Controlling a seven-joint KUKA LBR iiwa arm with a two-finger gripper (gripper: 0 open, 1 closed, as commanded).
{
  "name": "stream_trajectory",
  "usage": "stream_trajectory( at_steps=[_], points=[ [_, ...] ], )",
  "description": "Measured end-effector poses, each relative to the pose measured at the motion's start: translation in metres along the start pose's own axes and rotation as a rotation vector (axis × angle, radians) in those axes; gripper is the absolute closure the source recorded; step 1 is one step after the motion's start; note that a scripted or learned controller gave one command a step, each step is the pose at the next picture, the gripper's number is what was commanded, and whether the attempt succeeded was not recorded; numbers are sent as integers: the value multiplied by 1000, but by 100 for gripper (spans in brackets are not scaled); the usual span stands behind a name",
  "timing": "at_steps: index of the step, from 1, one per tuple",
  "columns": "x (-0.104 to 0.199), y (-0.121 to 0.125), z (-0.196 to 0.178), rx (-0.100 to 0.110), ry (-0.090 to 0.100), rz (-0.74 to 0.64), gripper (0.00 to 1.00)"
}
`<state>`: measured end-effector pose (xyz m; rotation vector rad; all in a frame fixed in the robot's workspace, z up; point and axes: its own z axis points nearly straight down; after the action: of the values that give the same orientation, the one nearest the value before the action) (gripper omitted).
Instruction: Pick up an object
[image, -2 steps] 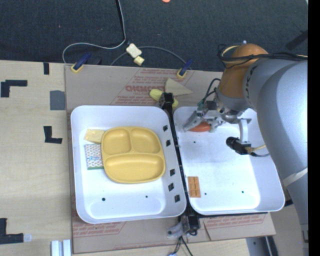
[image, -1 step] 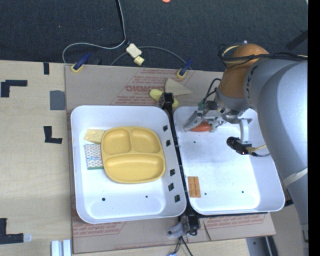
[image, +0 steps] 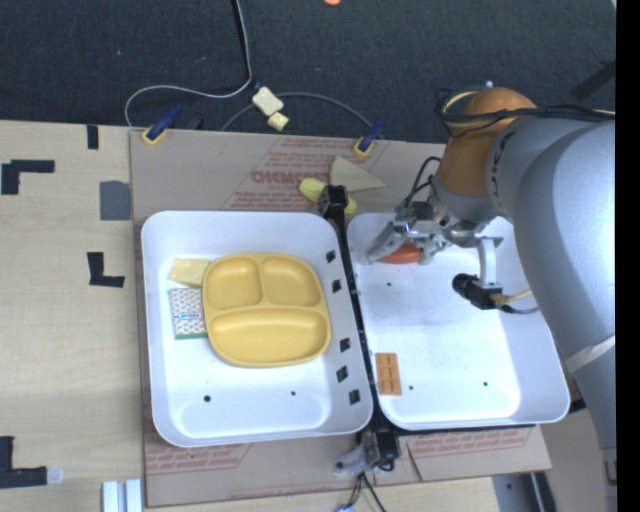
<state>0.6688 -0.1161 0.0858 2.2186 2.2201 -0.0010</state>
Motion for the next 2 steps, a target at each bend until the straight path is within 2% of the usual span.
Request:
stream_trajectory(
  at_steps=[2],
  points=[
    [0,0,0,1,3,-1,0]
  ],
)
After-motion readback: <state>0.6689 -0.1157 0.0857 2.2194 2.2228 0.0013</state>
